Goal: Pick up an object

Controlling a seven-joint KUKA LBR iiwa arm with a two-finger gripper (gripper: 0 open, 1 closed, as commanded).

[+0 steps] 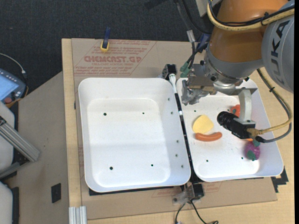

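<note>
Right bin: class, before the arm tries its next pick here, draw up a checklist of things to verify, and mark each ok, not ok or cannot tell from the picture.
1. Objects to pick lie in the right bin: ok, a yellow piece, an orange sausage shape and a purple-and-green toy.
2. Yellow piece in plain sight: ok.
3. Yellow piece apart from the sausage shape: not ok, they look touching.
4. Gripper over the right bin: ok, near its far left corner.
5. Nothing already held: cannot tell.
</note>
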